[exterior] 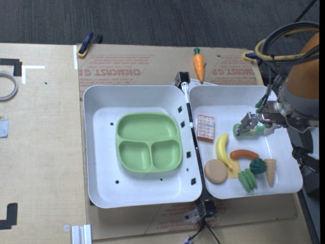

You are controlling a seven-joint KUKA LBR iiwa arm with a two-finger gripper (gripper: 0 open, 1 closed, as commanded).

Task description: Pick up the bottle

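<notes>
Tool (250, 123) sits low in the right bin (284, 187), right at a pale green bottle (250, 130) lying on its side, long axis running left-right under it; whether it is released or clenched cannot be told.

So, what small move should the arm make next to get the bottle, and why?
Probably a short, straight descent onto the bottle. The gripper is right above it in the right bin, and the pale green bottle lies on its side, apart from the banana and sausage. Whether it is gripped already I cannot tell, so lifting now seems early.
</notes>
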